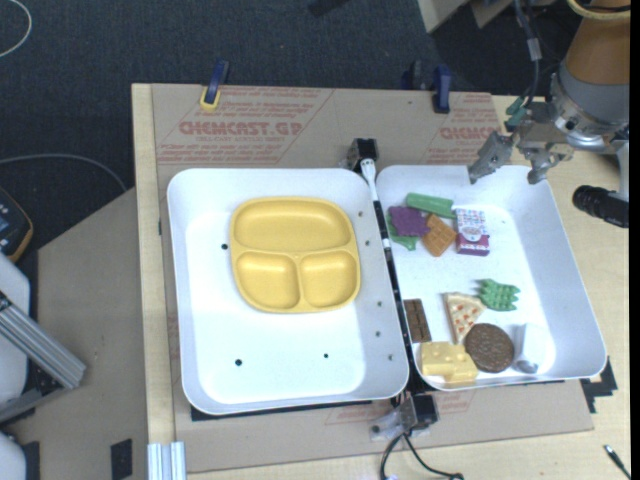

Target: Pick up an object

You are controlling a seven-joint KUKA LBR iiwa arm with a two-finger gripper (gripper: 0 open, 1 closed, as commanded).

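My gripper (512,166) hangs above the far edge of the right bin (570,258), fingers spread open with nothing between them. Below it in that bin lie a green piece (430,204), a purple piece (406,224), an orange piece (439,236) and a small pink-and-white carton (471,231). Nearer the front are a green leafy toy (497,294), a pizza slice (462,313), a brown cookie (489,347), a yellow cheese block (447,361) and a chocolate bar (417,319).
The left bin (200,348) holds a yellow divided plate (295,252). A small grey item (526,366) lies at the right bin's front corner. Clamps (211,88) sit on the board's far edge.
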